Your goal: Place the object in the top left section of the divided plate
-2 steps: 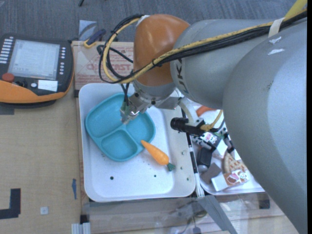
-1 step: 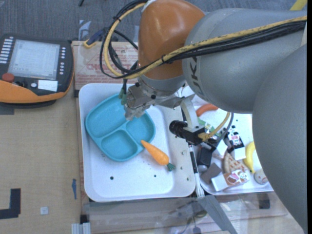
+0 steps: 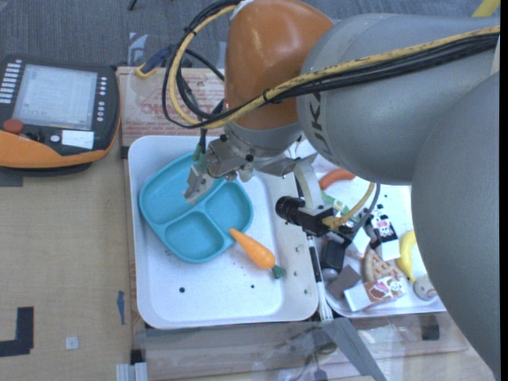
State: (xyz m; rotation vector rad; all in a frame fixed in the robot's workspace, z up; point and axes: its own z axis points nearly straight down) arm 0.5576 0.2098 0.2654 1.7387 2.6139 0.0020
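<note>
Resting against blue divided plate (image 3: 178, 213), carrot (image 3: 254, 249), left bin (image 3: 151, 292)

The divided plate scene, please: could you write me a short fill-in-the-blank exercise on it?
1. The divided plate is coloured ____.
2. The toy carrot lies in the ____ bin, beside the plate.
3. The gripper hovers over the ____.
4. The pendant has an ____ base.

Missing words: blue; left; plate; orange.

A blue divided plate (image 3: 194, 213) lies in the left white bin (image 3: 151, 292). The gripper (image 3: 198, 182) hangs over the plate's upper middle. A toy carrot (image 3: 254, 250) rests at the plate's lower right edge, touching its rim.
</note>
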